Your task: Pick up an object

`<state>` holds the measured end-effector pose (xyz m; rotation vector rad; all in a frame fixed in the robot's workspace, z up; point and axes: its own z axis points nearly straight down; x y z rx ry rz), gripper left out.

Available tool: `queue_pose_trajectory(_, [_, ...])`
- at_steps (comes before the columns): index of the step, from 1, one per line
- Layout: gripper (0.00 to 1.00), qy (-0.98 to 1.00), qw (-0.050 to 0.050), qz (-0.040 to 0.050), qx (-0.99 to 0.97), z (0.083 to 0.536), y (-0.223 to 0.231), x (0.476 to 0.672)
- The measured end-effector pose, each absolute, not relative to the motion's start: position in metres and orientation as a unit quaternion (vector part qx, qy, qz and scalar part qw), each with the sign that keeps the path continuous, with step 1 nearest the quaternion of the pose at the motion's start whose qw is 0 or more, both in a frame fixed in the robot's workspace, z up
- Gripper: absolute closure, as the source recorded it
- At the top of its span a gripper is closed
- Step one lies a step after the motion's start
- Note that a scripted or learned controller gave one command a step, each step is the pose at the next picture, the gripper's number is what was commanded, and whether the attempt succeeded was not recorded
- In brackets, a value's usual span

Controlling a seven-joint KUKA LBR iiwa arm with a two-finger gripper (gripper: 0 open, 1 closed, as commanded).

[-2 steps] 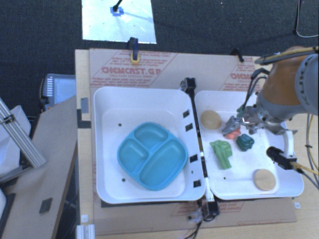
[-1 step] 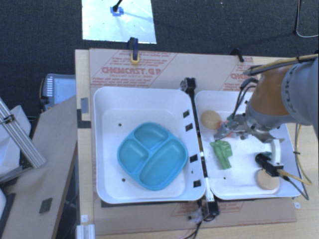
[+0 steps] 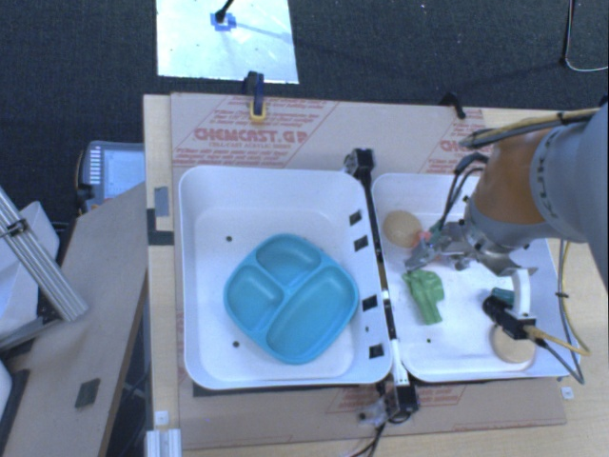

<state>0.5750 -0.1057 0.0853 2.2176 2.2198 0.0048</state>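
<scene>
- A tan disc (image 3: 514,347) lies at the near right corner of the right bin (image 3: 457,362), partly under a black part of the arm.
- A green toy (image 3: 424,293) lies near the middle of that bin, a beige ball (image 3: 402,228) farther back.
- The gripper (image 3: 425,248) hangs between ball and toy; whether it is open or closed, I cannot tell.
- A blue divided plate (image 3: 290,297) sits in the left bin (image 3: 209,208).

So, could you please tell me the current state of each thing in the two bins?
Blue divided plate: flat in the left bin, nothing on it.
Green toy: lying loose in the right bin.
Tan ball: resting near the divider.
Tan disc: lying flat at the front.
</scene>
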Motion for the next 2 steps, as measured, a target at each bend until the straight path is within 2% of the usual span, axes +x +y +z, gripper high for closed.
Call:
queue_pose_trajectory(1, [1.00, 0.708, 0.002, 0.0015, 0.707, 0.096, -0.106, 0.575])
queue_pose_trajectory(2, [1.00, 0.709, 0.003, 0.0022, 0.705, 0.156, -0.098, 0.573])
